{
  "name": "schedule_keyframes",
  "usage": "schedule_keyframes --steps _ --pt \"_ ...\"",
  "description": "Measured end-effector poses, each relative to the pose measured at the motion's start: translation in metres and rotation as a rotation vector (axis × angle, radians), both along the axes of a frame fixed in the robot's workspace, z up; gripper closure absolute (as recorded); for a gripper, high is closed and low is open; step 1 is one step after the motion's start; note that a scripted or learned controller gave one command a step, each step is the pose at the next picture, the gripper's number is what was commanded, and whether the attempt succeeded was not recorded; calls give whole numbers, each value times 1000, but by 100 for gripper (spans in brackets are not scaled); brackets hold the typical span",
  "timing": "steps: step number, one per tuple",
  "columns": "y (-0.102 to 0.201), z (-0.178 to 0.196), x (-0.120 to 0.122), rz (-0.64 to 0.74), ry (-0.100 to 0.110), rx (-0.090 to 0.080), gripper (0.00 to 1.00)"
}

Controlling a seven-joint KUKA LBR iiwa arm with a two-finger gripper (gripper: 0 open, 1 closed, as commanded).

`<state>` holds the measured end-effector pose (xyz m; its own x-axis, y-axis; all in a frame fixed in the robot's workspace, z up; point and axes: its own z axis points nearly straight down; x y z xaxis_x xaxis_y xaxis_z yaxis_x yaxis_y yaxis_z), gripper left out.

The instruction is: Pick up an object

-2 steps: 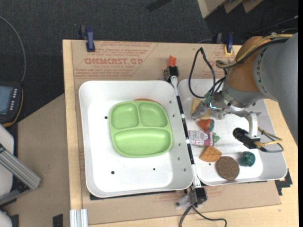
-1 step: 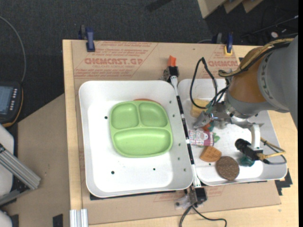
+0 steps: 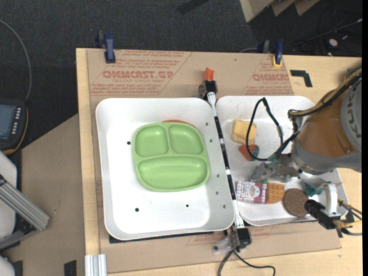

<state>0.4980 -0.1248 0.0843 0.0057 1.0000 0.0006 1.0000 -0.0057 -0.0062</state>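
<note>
The right bin point(image 3: 270, 102) holds a yellow block point(image 3: 244, 131) at the back left, with a small red piece point(image 3: 248, 152) just in front of it. Along its front lie a purple and white packet point(image 3: 250, 192), a tan waffle-like square point(image 3: 276, 192) and a round brown cookie point(image 3: 294, 202). My gripper point(image 3: 269, 168) hangs low over the middle of this bin, between the red piece and the packet, at the end of the arm's orange band point(image 3: 322, 137). I see nothing held in it.
The left bin point(image 3: 115, 211) carries a green divided plate point(image 3: 171, 157) with a red sliver point(image 3: 175, 121) showing behind it. A black cable point(image 3: 270, 117) loops over the right bin. Blue clamps point(image 3: 107, 46) point(image 3: 278, 53) grip the board's far edge.
</note>
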Motion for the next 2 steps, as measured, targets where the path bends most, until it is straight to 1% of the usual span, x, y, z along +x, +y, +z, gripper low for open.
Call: schedule_keyframes --steps 1,2 --pt "14 1 66 10 -11 -2 0" --pt "32 0 15 5 -2 1 0"
